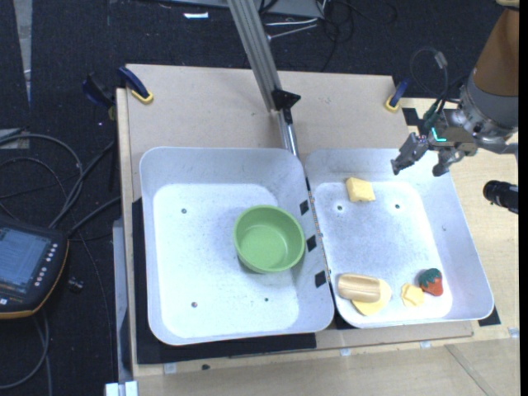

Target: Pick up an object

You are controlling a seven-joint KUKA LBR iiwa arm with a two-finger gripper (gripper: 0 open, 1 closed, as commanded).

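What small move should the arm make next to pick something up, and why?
Probably shift toward the left of the view and descend over the yellow block. The gripper hovers open above the right bin's far rim with nothing between its fingers, and that block is the nearest object, lying apart from the others.

1. Left bin [165,221]: green bowl [269,238] at centre; open floor all around it.
2. Right bin [462,246]: open middle floor; yellow block [360,190] near far wall; tan piece [360,288], small yellow piece [412,295], red-and-green piece [431,281] along near wall.
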